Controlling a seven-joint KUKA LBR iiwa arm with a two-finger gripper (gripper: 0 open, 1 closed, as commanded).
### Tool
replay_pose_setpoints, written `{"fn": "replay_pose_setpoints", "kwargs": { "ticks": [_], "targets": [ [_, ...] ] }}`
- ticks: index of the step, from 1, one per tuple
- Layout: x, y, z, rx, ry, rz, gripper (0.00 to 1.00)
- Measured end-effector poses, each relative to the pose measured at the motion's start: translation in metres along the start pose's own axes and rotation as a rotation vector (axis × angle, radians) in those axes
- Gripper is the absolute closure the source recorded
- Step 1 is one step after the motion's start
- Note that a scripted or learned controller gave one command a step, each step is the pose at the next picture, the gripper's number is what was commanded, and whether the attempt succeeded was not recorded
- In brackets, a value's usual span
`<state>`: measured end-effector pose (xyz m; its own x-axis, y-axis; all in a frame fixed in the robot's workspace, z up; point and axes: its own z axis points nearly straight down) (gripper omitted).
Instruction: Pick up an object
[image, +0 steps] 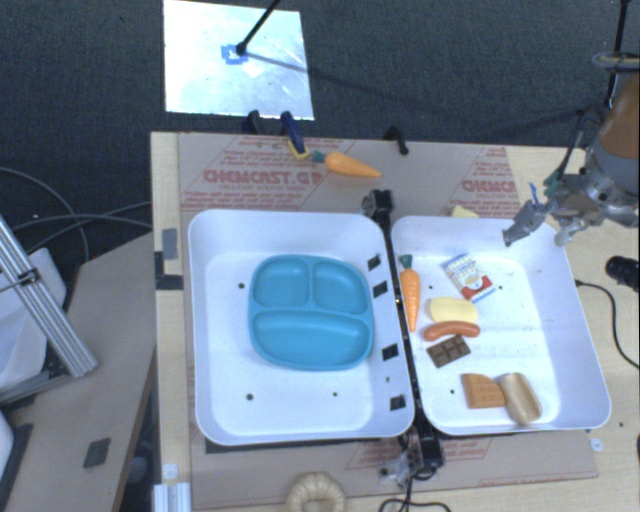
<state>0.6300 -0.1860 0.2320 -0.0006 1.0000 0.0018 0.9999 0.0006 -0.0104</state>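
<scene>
The right bin holds several toy foods: a carrot along its left wall, a small milk carton, a yellow cheese wedge, a sausage, a chocolate bar, a toast slice and a bread roll. My gripper hangs above the bin's far right corner, away from all of them. Its two fingers are spread apart with nothing between them.
The left bin carries a blue divided plate. A second carrot lies on the cardboard behind the bins. A yellow piece sits just outside the right bin's far rim. A braided ring lies at the front edge.
</scene>
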Motion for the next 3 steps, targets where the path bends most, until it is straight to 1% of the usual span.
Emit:
{"fn": "replay_pose_setpoints", "kwargs": {
  "ticks": [1,2,3],
  "targets": [
    [0.000,0.002,-0.008,-0.013,-0.003,-0.003,0.00],
    [0.001,0.007,0.053,-0.010,-0.002,-0.002,0.00],
    [-0.005,0.001,0.110,-0.008,-0.002,-0.001,0.00]
  ]
}}
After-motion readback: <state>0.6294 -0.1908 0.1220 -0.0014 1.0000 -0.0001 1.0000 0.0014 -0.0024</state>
